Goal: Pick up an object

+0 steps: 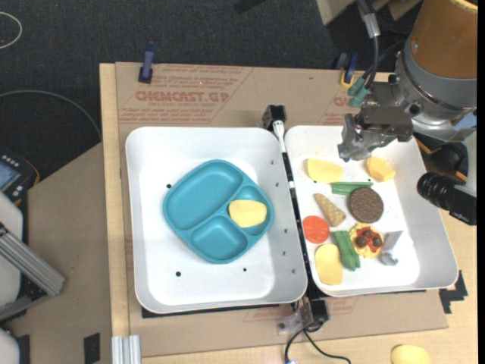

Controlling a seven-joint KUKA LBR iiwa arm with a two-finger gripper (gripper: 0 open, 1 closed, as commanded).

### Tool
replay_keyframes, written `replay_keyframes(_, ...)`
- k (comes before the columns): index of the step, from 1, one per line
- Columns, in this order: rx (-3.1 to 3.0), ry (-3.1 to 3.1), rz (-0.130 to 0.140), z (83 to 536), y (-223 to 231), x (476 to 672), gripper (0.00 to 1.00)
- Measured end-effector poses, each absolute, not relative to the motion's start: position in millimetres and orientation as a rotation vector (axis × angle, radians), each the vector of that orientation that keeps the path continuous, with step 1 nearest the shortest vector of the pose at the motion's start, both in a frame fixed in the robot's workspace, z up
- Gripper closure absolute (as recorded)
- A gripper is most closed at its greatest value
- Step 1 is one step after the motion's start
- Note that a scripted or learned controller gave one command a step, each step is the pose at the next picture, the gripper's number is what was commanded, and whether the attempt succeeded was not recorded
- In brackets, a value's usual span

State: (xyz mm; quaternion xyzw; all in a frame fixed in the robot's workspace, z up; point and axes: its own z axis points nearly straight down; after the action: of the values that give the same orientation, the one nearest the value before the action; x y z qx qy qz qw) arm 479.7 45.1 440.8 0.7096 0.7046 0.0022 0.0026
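Camera view, looking down at a slant: brown worktop point(189, 89) carrying two white bins side by side. Left bin point(151, 264) holds a teal divided plate point(198, 203) with a yellow lemon-like piece point(248, 213) in its right compartment. Right bin point(432, 264) holds a cluster of toy food: yellow wedge point(324, 170), yellow chunk point(380, 168), green strip point(351, 188), brown cookie disc point(366, 203), tan cone point(329, 209), red-orange disc point(316, 229), green pod point(347, 249), pale yellow oval point(328, 265), small pizza-like piece point(369, 240), grey bit point(389, 249).

Hand point(355, 152) hangs over the right bin's far edge, between wedge and chunk, nearer the wedge. Cannot tell how far it is open; nothing seen held in it.

Judgement: likely targets are wedge or chunk. Both look like light, stiff, smooth plastic, so slippery. Grip the wedge across its narrow width; the chunk across flat opposite faces.
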Motion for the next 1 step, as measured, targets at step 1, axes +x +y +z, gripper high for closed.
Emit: replay_keyframes(1,2.232,2.219,-0.013,349.4,2.3,478.3,1.0)
